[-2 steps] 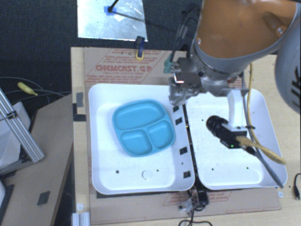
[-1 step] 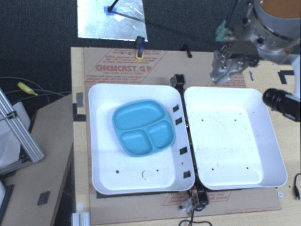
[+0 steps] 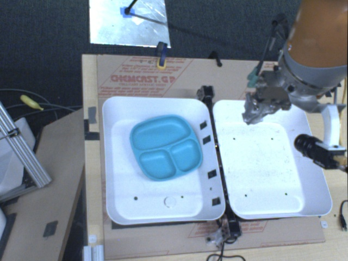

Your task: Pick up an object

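Blue three-compartment plate, lying flat, slightly rotated, in the middle of left bin

Blue divided plate: smooth moulded plastic with a soft sheen, three compartments. Left bin: white plastic, smooth, semi-glossy, with rounded rim. Right bin: the same white plastic, its floor lightly speckled and scuffed. Bench board: matt tan cardboard or fibreboard, printed with red lettering. Floor covering: dark, matt, with a fine carpet-like texture. Sheet beyond the board: silvery, reflective, looked like metal or foil. Rail at left: extruded aluminium, brushed grey. Arm: orange band smooth and satin; grey casing below it painted metal or plastic, which one could not be told. Gripper: dull grey metal.
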`<state>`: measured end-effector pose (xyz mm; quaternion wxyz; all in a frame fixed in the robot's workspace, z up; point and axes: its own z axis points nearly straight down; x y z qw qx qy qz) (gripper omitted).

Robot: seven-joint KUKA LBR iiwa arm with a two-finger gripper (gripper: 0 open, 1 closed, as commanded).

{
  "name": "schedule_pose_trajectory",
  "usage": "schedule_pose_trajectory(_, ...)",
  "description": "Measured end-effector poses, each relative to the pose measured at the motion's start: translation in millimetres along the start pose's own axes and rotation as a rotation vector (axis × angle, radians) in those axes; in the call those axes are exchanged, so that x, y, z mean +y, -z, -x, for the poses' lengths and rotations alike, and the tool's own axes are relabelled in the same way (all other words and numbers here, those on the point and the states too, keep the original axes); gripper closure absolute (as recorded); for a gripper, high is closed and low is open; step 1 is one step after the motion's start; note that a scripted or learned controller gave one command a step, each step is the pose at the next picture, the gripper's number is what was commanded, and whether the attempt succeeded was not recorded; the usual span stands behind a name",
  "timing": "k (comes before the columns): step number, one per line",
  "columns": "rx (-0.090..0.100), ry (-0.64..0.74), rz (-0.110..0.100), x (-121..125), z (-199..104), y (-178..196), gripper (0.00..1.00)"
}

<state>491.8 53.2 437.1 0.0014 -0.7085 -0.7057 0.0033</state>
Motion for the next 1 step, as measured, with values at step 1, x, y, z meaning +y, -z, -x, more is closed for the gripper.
schedule_pose_trajectory(1, 0.002, 0.001, 0.007, -4.9, 35.1, -30.9, 1.00)
